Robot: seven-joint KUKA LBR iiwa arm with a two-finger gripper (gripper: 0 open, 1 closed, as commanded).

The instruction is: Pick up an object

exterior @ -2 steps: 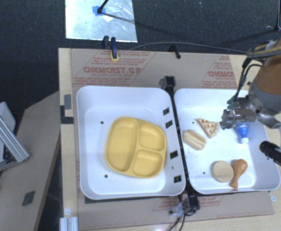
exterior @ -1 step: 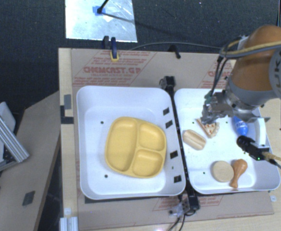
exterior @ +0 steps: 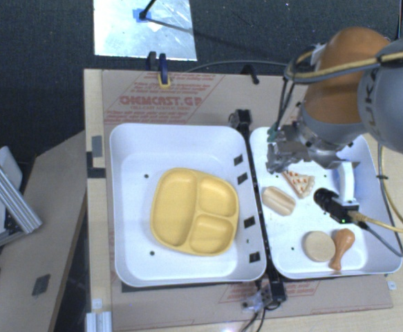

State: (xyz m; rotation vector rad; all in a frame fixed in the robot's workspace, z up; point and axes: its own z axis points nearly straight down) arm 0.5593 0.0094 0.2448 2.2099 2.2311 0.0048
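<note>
The arm (exterior: pixel 357 81) covers the back part of the right bin (exterior: pixel 374 254), so you cannot see that bin's far wall or what lies beneath the wrist. Above the pizza slice (exterior: pixel 298 182), the gripper (exterior: pixel 278 159) is too dark and small for you to read its fingers. The arm's upper body is cut off by the right edge.

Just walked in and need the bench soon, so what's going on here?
A KUKA arm reaches in from the right, its gripper low in the right bin, near a pizza slice toy. A bread roll, a round biscuit and a drumstick lie nearby. The left bin holds a yellow divided plate. Nothing appears lifted yet.
</note>
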